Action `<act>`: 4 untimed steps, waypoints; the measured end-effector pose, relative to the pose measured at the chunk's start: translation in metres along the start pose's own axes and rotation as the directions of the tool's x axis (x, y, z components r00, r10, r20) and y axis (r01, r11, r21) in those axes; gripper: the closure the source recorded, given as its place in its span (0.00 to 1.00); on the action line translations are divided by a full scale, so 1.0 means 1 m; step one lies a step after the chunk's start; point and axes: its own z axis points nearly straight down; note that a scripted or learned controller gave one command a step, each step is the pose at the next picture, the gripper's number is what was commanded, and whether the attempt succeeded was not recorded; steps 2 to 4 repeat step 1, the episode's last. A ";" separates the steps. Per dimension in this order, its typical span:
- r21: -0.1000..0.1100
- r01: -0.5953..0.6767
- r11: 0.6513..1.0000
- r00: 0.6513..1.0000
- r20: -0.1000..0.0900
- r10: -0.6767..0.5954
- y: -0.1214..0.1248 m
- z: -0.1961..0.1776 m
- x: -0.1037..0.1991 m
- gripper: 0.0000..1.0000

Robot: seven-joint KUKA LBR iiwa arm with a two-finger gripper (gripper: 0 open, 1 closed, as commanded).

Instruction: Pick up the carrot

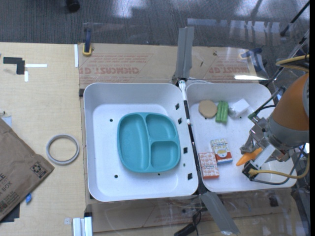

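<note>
The carrot lay in the right bin, at the frame's lower right, touching the end effector; whether that end effector was wide, narrow or gripping the carrot could not be told. Left of the carrot lay two small cartons. A tan disc, a green item and a white block occupied the bin's upper part. The left bin held a teal divided plate. A tape ring lay on the worktop, frame left.
</note>
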 end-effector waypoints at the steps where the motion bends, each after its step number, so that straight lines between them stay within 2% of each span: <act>1: 0.000 0.206 0.979 0.979 0.002 -0.206 -0.031 -0.051 0.088 1.00; 4: 0.000 0.206 0.979 0.979 0.002 -0.206 -0.031 -0.051 0.088 1.00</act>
